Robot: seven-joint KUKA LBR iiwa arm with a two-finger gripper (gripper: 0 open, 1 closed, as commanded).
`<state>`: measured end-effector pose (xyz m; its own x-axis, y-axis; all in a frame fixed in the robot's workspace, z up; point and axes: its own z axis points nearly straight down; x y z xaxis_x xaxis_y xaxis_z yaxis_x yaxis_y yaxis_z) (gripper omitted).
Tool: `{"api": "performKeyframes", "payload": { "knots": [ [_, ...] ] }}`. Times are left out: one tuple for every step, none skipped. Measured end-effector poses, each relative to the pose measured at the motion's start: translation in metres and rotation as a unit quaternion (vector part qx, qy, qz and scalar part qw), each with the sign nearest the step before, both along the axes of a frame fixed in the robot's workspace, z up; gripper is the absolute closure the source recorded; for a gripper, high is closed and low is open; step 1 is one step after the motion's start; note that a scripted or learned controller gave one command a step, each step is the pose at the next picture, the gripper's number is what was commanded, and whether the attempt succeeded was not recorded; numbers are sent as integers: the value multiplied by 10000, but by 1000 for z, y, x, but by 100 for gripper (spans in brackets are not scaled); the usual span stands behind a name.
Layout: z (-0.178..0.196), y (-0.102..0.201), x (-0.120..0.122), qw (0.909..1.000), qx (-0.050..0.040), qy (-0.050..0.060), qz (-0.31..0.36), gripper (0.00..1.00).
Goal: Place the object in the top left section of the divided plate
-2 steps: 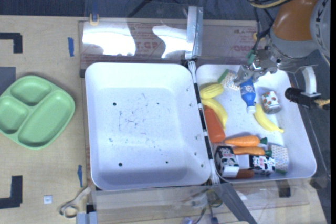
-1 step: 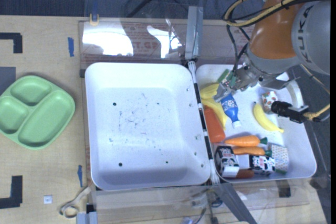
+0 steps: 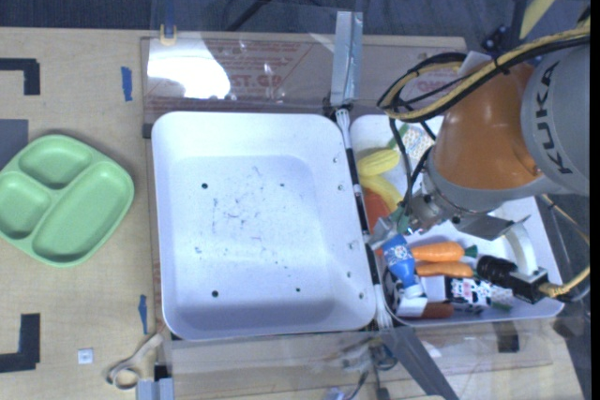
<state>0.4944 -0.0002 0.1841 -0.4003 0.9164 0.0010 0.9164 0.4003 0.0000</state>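
Plate (image 3: 64,199): green, divided, on the surface far left of the tool, beyond the left bin (image 3: 258,220) | tool (image 3: 405,218): we see it low in the right bin (image 3: 525,309), grip state we cannot tell | carrot (image 3: 436,251) just right-below the tool | corn (image 3: 378,163) above it

Two white bins (image 3: 258,211), one green divided plate (image 3: 62,198), one carrot (image 3: 436,251), one corn cob (image 3: 378,162), one blue-and-white bottle (image 3: 401,263), one black-and-white spotted toy (image 3: 476,292)
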Motion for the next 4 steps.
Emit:
{"api": "performKeyframes", "payload": {
  "knots": [
    [0, 72, -15, 9956, 3, 3, 936, 100],
    [132, 90, -14, 9948, -5, -12, 1015, 100],
    [142, 91, -14, 9947, -5, -26, 1028, 100],
    [42, 171, -16, 9950, -2, 2, 995, 100]
  ]
}}
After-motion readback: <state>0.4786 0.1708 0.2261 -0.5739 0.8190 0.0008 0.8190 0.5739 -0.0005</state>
